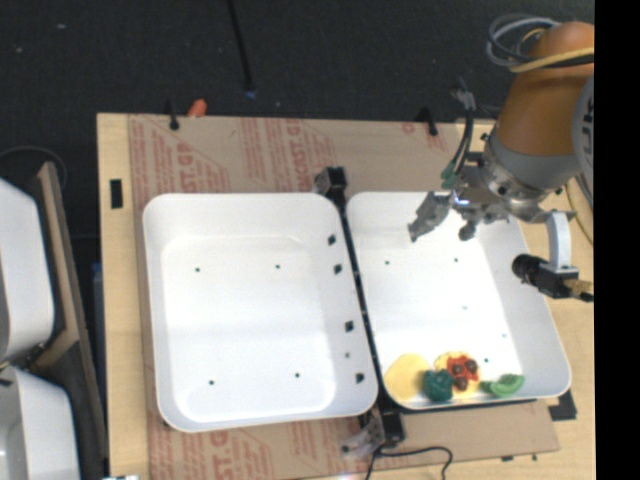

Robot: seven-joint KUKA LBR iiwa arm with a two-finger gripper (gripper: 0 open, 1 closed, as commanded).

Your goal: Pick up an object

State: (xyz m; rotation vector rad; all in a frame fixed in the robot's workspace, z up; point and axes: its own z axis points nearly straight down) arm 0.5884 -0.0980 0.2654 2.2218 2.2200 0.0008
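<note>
Objects cluster at the five o'clock corner of the right bin (500, 268): a pale yellow disc (404, 372), a teal lump (437, 385) touching it, a red-and-yellow piece (460, 367) just beside that, and a green piece (505, 384) nearest the rim. The gripper (444, 224) hangs over the same bin's twelve o'clock end, well apart from them; its two fingers (423, 220) stand spread with nothing between them. The left bin (160, 268) lies alongside, at nine o'clock from the arm (545, 98).
</note>
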